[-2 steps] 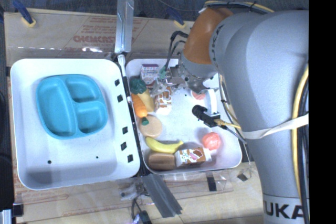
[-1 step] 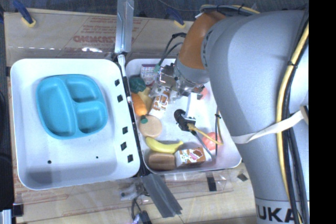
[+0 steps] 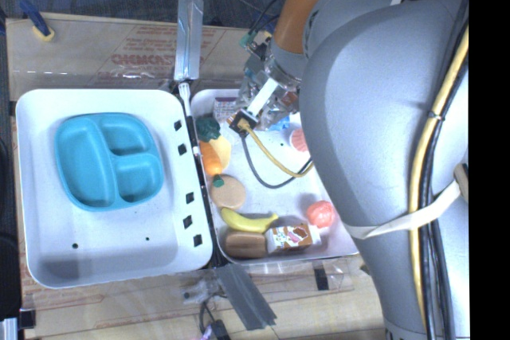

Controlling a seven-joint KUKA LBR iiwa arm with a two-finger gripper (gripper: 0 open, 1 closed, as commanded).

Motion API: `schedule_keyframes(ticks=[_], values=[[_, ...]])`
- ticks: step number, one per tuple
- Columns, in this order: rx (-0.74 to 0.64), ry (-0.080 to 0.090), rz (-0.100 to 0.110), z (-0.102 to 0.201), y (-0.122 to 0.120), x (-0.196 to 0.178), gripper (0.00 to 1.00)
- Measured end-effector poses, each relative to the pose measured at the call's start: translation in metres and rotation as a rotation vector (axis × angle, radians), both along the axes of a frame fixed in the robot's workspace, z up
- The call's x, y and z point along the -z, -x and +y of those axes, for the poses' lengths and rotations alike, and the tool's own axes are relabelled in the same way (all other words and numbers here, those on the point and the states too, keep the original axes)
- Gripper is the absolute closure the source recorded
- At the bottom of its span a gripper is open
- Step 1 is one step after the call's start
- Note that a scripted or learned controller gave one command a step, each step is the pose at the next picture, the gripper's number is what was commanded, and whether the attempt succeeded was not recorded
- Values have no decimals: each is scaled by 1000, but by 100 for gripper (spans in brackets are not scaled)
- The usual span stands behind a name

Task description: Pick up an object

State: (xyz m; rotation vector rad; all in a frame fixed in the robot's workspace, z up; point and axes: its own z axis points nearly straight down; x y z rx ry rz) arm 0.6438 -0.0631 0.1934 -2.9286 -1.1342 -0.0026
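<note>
Right, you have the gripper (image 3: 253, 109) low over the far end of the right bin (image 3: 344, 244), up by the far wall, with the grey arm (image 3: 382, 115) covering most of that bin's right side. You cannot tell from this angle if the claw is open or closed; the wrist hardware and a yellow cable (image 3: 267, 158) clutter that spot, and nothing is clearly seen held. No single target is set, so take the nearest candidates: the dark green toy (image 3: 209, 127) sits just beside the claw toward the divider, and the orange piece (image 3: 215, 154) is touching it on the near side, long axis running roughly along the divider, near to far. Further toward the near wall lie a tan round piece (image 3: 229, 192), then the banana (image 3: 249, 220), long axis across the bin, curved, ends tipped up toward the far side, then a brown sausage-like item (image 3: 244, 244) and a small bottle (image 3: 292, 236) lying on its side, both also across the bin. A pink ball (image 3: 320, 212) sits by the arm. The left bin (image 3: 32, 171) holds a blue divided tray (image 3: 110, 159), well apart from the claw. Judgement: the green or orange item is the shortest reach, a small shift toward the divider.
</note>
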Motion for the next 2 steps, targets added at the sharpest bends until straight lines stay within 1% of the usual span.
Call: schedule_keyframes(ticks=[1, 2], values=[[-433, 2, -1, -15, 24, -85, 100], [-882, -2, 6, -4, 58, -63, 100]])
